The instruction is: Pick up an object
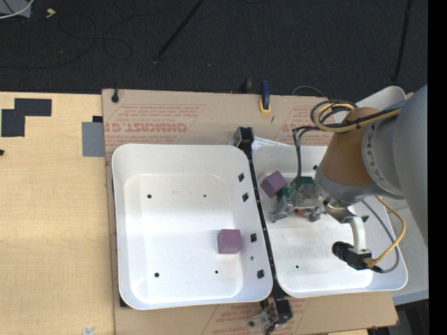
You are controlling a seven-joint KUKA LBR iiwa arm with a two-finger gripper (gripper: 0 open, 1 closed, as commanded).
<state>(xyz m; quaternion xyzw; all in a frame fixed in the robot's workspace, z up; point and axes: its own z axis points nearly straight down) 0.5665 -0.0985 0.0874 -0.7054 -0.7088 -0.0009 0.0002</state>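
Gripper [285, 204] beside right-bin block [274, 183]

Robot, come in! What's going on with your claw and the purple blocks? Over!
Gripper low in right bin, grip unclear. One purple block just beside it, near the divider. Second purple block alone in left bin. Nothing blocking.

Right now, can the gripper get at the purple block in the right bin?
Probably yes. The gripper is low in the right bin, just beside the purple block, with nothing between them.
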